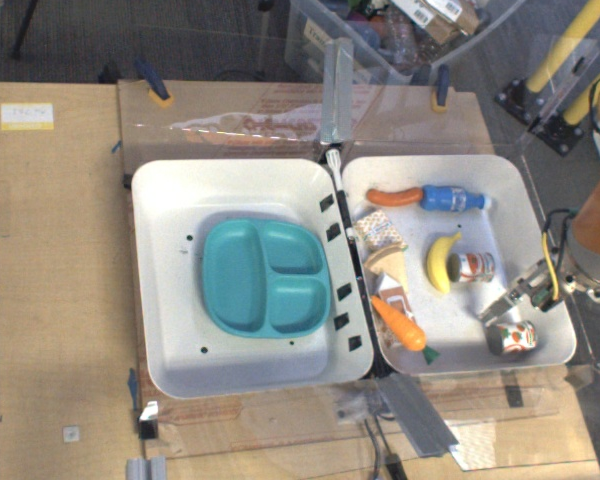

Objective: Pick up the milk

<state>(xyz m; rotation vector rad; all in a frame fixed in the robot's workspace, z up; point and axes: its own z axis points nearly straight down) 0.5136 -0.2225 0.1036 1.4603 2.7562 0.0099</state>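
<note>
The milk [394, 295] is a small white carton with red print. It lies on its side near the left wall of the right bin [510, 183], just above a toy carrot [400, 326]. My gripper [498, 310] hangs over the right bin's lower right part, well to the right of the milk. It sits just above a small red-and-white can [514, 338] and below a second can [470, 266]. Nothing shows between its tips.
The right bin also holds a hot dog [394, 197], a blue bottle [452, 199], a banana [439, 261], a checkered block [378, 230] and a tan cone-like piece [384, 261]. A teal divided plate [265, 278] lies in the left bin [170, 198].
</note>
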